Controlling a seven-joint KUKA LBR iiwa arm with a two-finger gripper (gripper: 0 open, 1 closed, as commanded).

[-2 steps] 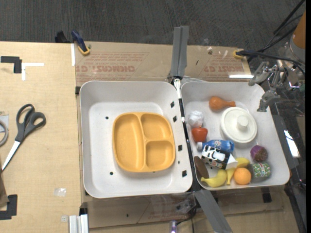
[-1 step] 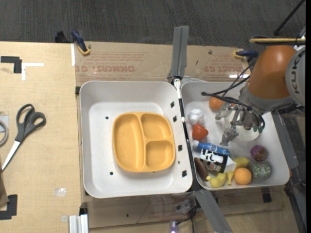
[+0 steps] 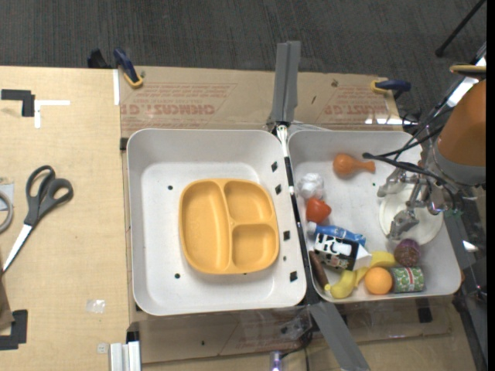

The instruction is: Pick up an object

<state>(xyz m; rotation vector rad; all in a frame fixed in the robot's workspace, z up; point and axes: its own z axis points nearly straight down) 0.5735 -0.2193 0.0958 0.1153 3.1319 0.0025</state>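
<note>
My gripper [image 3: 404,207] hangs over the right side of the right bin [image 3: 352,141], above a white dish [image 3: 427,224]. Its fingers look spread, with nothing between them. In that bin lie an orange drumstick-shaped toy [image 3: 353,165], a white crumpled ball [image 3: 311,183], a red piece [image 3: 317,209], a blue and white carton [image 3: 336,246], a yellow banana [image 3: 349,279], an orange ball [image 3: 378,281], a purple ball [image 3: 407,251] and a green can [image 3: 408,279].
The left bin [image 3: 147,207] holds a yellow divided plate [image 3: 229,225]. Scissors [image 3: 37,203] lie on the wooden bench at the far left. Blue clamps [image 3: 128,68] pin cardboard behind the bins. A grey divider bar [image 3: 286,83] runs between the bins.
</note>
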